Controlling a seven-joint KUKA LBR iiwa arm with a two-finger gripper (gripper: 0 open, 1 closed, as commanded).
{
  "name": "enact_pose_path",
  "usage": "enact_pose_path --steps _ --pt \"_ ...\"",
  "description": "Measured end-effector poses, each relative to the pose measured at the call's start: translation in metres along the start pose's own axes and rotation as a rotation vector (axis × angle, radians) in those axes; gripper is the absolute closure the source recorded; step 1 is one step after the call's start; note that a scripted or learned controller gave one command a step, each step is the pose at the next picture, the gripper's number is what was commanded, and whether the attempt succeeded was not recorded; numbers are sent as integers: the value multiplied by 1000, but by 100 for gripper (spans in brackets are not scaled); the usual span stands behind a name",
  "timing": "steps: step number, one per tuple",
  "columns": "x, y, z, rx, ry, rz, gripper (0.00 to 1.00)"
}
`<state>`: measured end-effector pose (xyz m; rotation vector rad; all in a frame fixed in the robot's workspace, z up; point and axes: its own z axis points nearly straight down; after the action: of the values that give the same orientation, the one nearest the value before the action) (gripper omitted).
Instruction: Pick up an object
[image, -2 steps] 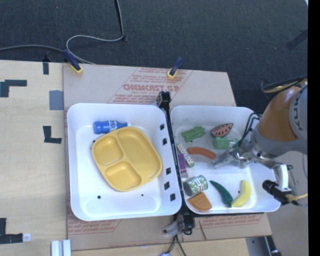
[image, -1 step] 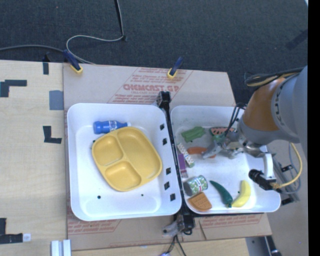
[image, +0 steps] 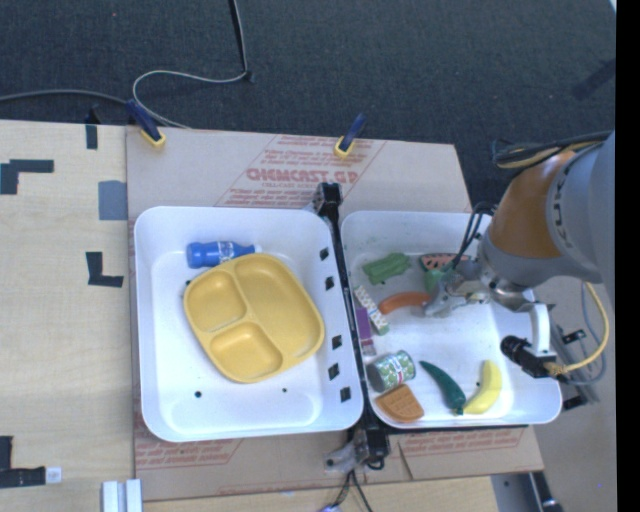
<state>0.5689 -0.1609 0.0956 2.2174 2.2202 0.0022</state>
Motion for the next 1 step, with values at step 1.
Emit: enact_pose_path --steps 1 --pt "53 33 -68 4 2 -1 100"
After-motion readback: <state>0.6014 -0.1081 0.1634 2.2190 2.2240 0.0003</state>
